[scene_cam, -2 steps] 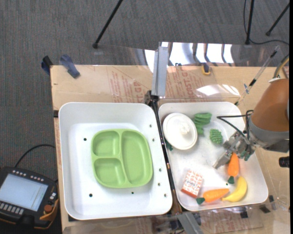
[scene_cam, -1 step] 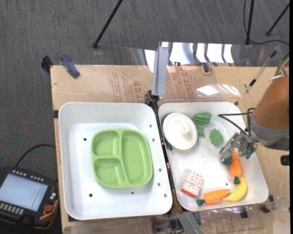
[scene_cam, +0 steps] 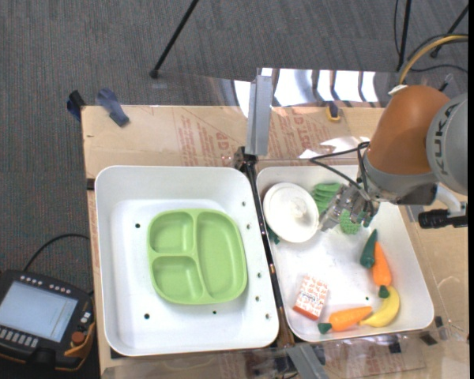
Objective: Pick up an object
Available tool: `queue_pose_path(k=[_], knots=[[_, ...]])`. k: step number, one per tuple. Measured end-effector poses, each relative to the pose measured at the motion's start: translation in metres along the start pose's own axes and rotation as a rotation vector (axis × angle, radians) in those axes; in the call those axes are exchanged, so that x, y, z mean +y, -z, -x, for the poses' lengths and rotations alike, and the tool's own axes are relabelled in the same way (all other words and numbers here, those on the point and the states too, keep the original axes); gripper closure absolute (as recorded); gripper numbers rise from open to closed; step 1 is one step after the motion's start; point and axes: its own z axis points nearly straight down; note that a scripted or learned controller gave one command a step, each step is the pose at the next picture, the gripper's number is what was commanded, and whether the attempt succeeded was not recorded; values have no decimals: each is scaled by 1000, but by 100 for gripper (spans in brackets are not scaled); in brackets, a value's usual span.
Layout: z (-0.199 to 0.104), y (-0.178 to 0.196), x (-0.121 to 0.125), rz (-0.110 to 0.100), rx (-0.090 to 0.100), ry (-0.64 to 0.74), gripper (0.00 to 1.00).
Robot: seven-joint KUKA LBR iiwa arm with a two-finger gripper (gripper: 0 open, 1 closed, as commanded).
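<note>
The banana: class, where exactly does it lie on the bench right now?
The banana lies in the near right corner of the right bin, its tip touching a carrot to its left, with another carrot just behind it.

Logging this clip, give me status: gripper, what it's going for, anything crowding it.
Gripper low in right bin, over green toy; grasp not confirmed. White plate close beside on camera-left. Carrots, banana, carton apart, nearer the camera.

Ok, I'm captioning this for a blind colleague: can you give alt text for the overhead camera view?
A grey robot arm's tool hangs low in the right shallow white bin, over a green ridged toy beside a round white plate. That bin also holds two orange toy carrots, a yellow toy banana and a small orange carton; the left bin holds a green divided tray.
</note>
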Motion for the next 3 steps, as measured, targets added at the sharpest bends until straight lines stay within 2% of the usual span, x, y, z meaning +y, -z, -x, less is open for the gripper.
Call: queue_pose_path(k=[1,2,3], knots=[[-60,-39,-10,-4,7,92,100],[-59,-38,-10,-4,4,92,0],[-119,-38,-31,-4,6,106,0]])
